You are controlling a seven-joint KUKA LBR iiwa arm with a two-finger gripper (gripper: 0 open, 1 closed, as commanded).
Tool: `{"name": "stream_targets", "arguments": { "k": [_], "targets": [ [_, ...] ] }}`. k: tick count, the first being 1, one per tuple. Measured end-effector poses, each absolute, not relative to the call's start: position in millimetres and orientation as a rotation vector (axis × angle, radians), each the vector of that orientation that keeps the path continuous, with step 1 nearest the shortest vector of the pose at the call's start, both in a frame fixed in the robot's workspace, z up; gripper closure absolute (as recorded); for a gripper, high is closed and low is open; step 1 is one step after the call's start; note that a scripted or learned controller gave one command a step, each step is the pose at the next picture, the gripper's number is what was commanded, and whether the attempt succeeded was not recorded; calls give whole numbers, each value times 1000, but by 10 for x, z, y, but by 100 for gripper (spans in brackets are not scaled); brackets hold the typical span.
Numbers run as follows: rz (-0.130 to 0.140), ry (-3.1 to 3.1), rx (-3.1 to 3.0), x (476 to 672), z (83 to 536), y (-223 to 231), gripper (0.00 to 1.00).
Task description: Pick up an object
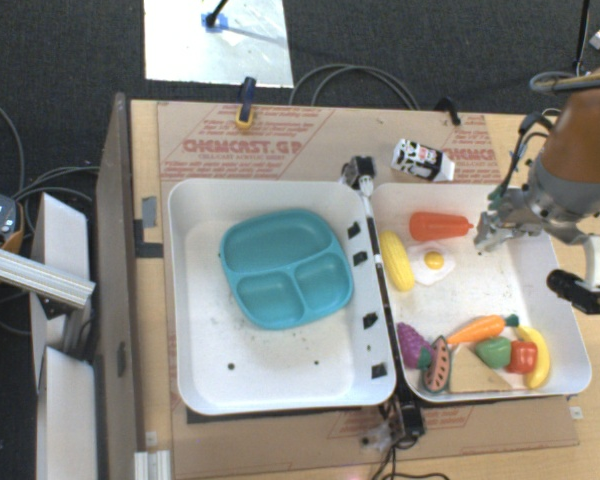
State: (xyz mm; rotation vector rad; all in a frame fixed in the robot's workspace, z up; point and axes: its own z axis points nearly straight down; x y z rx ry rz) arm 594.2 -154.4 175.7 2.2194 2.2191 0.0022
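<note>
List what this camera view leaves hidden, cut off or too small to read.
- Gripper: small and dark above the right bin; whether the jaws are open or shut cannot be told.
- Arm: cut off by the right edge.
- Watermelon slice and grapes: overlapping, their contact unclear.
- Black-and-white carton: print too small to read.
- Teal plate: specks around it too small to identify.

Bright even overhead light, soft shadows, glare on white bins (205,298), slightly grainy
</note>
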Motion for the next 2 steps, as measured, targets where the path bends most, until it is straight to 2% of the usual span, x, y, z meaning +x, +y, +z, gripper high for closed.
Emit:
{"name": "stream_targets", "arguments": {
  "k": [1, 2],
  "targets": [
    [3, 2222, 2218, 5950, 1734, -1533, 0],
    [4, 2229, 2209, 6598, 1111, -1155, 0]
  ]
}}
